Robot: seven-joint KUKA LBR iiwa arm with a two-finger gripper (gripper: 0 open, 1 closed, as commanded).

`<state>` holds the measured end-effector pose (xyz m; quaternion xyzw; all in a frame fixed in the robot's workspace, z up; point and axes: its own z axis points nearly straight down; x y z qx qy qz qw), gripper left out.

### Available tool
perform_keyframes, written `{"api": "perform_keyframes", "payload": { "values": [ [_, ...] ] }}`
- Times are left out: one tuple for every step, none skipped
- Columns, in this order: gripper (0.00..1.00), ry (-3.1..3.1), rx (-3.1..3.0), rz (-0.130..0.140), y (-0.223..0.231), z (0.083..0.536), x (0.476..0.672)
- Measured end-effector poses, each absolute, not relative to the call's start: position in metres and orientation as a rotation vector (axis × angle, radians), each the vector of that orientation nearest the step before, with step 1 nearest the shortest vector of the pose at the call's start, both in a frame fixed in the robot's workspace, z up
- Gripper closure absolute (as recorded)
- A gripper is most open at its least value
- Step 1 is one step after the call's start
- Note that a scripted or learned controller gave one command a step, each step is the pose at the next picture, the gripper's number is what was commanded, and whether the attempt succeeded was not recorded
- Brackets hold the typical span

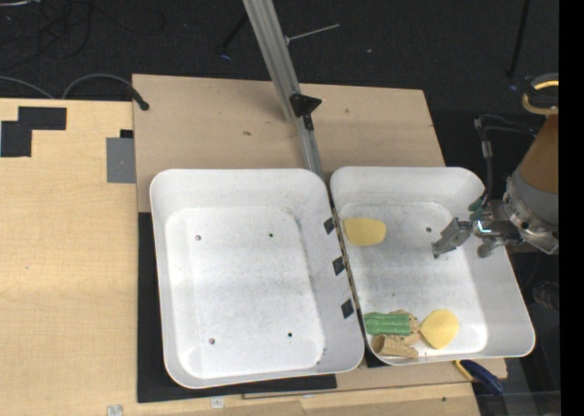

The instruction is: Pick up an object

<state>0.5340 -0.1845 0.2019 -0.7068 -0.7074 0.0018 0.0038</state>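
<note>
Gripper (467, 234) poised over the right bin (497, 332), nothing held.
Its fingers are seen spread apart above bare floor; a yellow piece (364, 231) lies mid-bin, while a green object (388, 323), yellow lump (440, 328) and tan scrap (398, 345) are clustered at the near edge.

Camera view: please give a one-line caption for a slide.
Pincer over the right bin, which holds yellow and green items.

Bright overhead light — bins (246, 188) glare white, bkgd dark, slightly soft.
</note>
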Motion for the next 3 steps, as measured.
{"api": "perform_keyframes", "payload": {
  "values": [
    [0.0,-2.218,-2.221,0.001,-0.185,0.204,0.535],
    [0.0,-2.216,-2.217,0.006,-0.187,0.16,0.533],
    [0.0,-2.215,-2.216,0.006,-0.181,0.098,0.527]
  ]
}}
